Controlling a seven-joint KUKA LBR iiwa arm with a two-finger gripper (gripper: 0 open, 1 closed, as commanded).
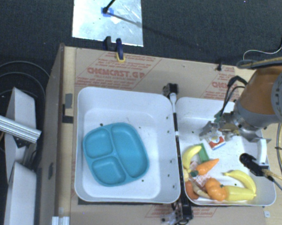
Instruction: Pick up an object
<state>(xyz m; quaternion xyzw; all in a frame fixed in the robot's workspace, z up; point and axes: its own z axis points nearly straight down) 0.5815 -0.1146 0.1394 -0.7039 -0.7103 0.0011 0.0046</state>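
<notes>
Two shallow white bins sit side by side on a table [135, 68] lined with printed cardboard. The left bin [93, 101] holds a blue divided plate [115, 152] with three compartments, lying flat near the bin's centre.

The right bin [194, 111] holds a cluster of toy food gathered toward its near side: a small banana [191, 154] by the dividing wall, an orange carrot [207, 166] lying just beside it, a round orange fruit [214, 187] near the front wall, and a larger yellow banana [241, 178] to the right, with another yellow piece [239, 193] below it. A small red and white item [217, 143] lies just under the arm's tip.

The grey arm [266, 97] with its orange band reaches in from the right. Its end effector [212, 130] hangs over the middle of the right bin, above the food pile's far edge. How far it is open cannot be told, and nothing can be seen in its grip.
</notes>
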